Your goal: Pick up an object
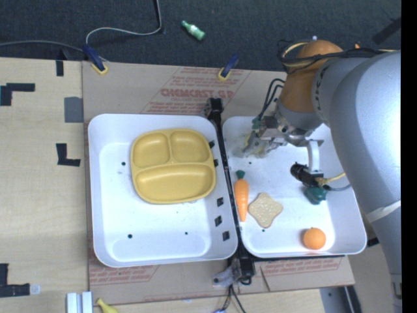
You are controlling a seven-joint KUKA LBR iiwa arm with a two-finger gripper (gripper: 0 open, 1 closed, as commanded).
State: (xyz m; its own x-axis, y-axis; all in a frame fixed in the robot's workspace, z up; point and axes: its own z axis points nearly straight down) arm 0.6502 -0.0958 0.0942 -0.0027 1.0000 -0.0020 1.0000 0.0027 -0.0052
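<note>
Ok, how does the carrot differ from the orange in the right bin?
The carrot is long and tapered with a green top, while the orange is round and plain. The carrot lies against the right bin's left wall, pointing lengthwise along it; the orange sits near the front right corner. The carrot lies right beside the cracker; the orange stands alone. Both share an orange colour and lie in one bin.
</note>
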